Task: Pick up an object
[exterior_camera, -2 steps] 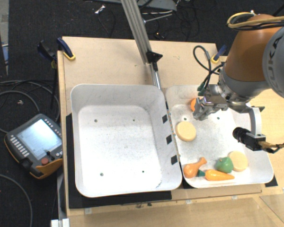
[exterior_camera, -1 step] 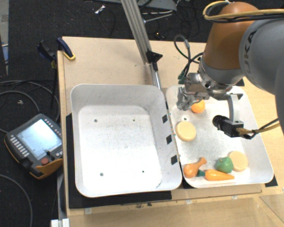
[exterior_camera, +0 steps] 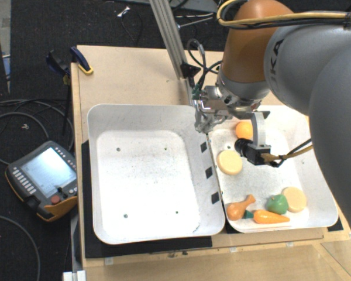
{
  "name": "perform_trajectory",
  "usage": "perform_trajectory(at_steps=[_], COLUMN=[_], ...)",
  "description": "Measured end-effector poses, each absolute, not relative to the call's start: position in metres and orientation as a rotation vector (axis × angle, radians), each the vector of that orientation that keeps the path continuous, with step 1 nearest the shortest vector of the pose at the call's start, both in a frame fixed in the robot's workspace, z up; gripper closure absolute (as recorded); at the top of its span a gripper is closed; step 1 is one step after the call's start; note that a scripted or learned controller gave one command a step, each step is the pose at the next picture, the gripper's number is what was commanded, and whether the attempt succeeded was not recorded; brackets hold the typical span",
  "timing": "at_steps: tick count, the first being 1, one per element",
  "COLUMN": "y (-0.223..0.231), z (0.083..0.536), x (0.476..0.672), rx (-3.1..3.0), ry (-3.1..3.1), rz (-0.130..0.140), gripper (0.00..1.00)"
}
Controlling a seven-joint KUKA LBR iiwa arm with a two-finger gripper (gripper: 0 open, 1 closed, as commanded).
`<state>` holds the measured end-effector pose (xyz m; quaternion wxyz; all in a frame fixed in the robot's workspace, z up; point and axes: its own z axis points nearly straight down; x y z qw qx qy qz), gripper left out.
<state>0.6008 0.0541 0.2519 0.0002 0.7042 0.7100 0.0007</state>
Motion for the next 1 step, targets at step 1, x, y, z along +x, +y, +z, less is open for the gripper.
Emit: perform_trajectory(at_steps=[1], y=[0.0964], z=[0.2309], x=[0.6387], rx=[2.214], ry=[2.229], rz=[0.002], gripper=[1.0])
